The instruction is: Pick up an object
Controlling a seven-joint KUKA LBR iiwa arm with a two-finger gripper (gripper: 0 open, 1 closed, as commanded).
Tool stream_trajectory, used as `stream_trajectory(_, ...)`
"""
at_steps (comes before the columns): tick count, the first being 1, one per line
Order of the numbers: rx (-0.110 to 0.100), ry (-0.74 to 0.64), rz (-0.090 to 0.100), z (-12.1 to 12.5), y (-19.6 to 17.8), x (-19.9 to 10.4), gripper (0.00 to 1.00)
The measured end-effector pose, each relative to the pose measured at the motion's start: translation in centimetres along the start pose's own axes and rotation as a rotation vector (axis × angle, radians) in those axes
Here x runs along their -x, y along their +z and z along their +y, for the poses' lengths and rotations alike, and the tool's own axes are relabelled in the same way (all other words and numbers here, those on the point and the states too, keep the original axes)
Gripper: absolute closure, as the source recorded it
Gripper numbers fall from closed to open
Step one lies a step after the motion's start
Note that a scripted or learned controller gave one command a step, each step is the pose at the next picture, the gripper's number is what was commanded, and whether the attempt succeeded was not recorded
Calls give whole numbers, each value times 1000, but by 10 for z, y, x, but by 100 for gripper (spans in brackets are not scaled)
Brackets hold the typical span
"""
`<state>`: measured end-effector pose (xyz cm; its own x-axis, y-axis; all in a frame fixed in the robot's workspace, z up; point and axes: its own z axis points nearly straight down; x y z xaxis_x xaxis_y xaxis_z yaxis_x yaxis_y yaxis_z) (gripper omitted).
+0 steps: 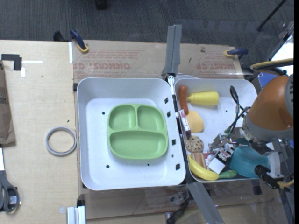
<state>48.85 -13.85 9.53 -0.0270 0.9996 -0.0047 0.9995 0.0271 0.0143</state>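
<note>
Floor: you see dark grey carpet across the top of the view.
Bench: you have a pale wood top, with brown cardboard laid under the bins.
Clamps: blue-and-yellow clamps pin the cardboard at its far edge.
Bench clutter: you find a grey tape ring at left and scissors near the corner.
Light: even, soft shadows.

Pincer low, arm overhead
</note>
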Motion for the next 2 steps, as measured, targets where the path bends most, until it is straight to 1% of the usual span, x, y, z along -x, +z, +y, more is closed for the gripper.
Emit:
stream_trajectory(1,-6,-89,3,-9,1,36,0)
stream_trajectory(2,-4,-114,3,-9,1,34,0)
